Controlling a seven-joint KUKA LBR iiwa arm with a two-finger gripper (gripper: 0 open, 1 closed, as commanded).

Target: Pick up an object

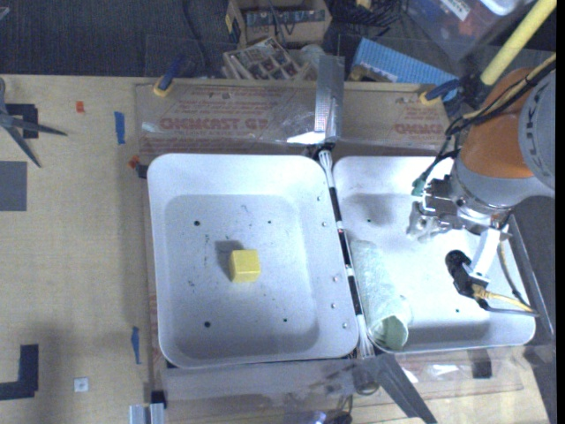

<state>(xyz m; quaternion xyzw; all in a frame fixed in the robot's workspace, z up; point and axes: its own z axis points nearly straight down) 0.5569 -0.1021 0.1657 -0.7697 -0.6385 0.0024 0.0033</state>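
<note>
A small yellow block (244, 265) lies near the middle of the left bin (177, 184). A pale green cylinder (379, 297) lies along the left wall of the right bin (380, 179), its round end toward the front corner. My gripper (427, 223) hangs over the right bin's back half, right of the cylinder and well apart from it. The arm with its orange band (494, 144) stands above it at the right edge.
A black cable with a yellow plug (472, 285) hangs off the wrist over the right bin. A metal divider (340, 237) separates the bins. Cardboard (229, 117) and clutter sit behind them.
</note>
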